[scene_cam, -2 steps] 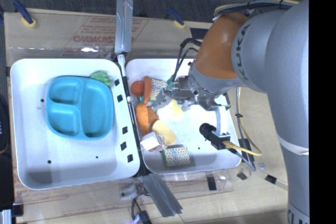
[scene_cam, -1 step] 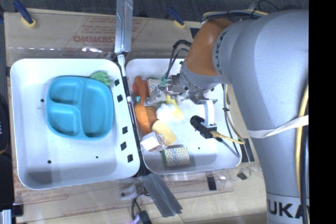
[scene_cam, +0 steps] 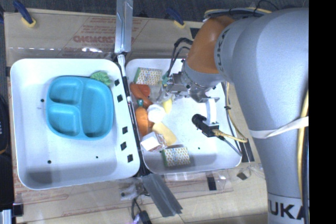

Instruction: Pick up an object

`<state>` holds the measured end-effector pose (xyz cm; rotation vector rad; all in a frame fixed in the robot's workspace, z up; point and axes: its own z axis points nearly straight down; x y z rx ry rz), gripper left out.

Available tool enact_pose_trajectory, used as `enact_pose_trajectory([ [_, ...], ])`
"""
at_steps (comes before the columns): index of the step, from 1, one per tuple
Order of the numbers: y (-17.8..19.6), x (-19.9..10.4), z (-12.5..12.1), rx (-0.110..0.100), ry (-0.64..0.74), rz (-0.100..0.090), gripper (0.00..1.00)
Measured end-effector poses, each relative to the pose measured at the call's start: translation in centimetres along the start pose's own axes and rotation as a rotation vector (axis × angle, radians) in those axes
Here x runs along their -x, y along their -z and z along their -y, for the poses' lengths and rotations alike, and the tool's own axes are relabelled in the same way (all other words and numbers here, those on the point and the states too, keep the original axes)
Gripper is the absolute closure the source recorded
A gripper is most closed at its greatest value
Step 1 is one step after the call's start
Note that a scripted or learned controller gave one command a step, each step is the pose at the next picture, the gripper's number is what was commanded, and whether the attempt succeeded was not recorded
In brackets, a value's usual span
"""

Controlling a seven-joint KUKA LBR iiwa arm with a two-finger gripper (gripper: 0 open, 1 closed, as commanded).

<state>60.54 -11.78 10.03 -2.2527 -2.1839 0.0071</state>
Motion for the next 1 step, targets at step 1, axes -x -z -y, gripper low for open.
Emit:
enact_pose_trajectory([
  [1,11.73,-5.66,-4.97,0.008,0.148,0.0,1.0],
])
